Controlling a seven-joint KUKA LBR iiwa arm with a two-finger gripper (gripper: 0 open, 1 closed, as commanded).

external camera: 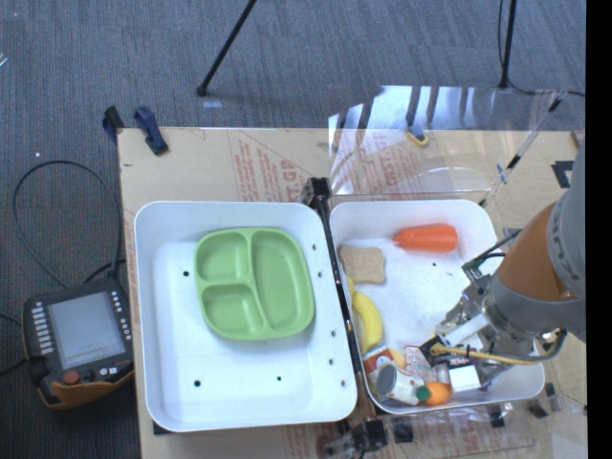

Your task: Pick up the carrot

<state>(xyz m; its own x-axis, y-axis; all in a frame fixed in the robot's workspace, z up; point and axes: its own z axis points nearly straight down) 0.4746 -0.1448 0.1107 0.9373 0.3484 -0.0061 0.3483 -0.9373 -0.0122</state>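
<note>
The orange carrot lies on its side near the back of the right bin, its thick end pointing right. My gripper is low over the front right part of the same bin, well in front of the carrot and apart from it. It hangs just above a heap of small items, and nothing shows in its grasp. The grey arm with its orange band reaches in from the right.
A slice of bread and a banana lie along the right bin's left side. A small can, an orange fruit and other small items crowd its front. A green divided plate sits in the left bin.
</note>
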